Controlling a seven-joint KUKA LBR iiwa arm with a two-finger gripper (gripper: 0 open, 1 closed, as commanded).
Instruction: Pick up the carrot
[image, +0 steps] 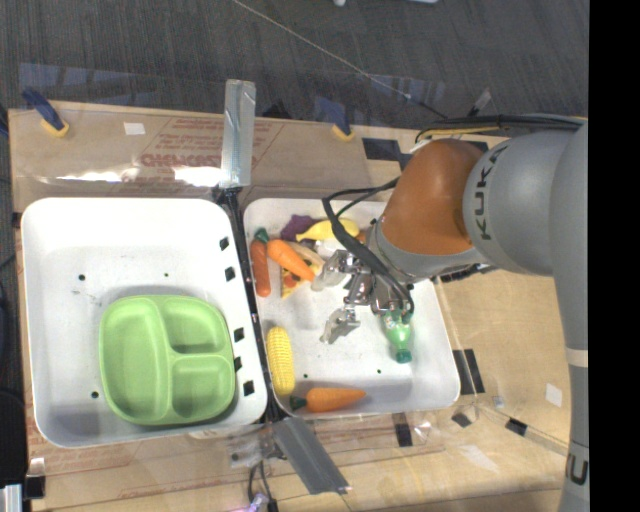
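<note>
Hand (338, 322) hangs above the right bin's (432, 372) floor; finger spread cannot be told. Nearest carrot (332, 399) lies at the front wall beside corn (281, 358). Advise descending there, fingers straddling its width. Farther carrots (290, 258) sit crowded.

robot lab: taped cardboard bench (300, 140), twin white bins (60, 230), grey carpet (150, 40)

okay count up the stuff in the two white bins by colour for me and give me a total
Orange: 3, a carrot at the near wall, a carrot and another carrot at the far left.
Yellow: 2, corn cob, yellow piece.
Green: 2, divided plate, green bottle.
Purple: 1, purple piece.
Total: 8, though the far cluster overlaps and may hide more.
</note>
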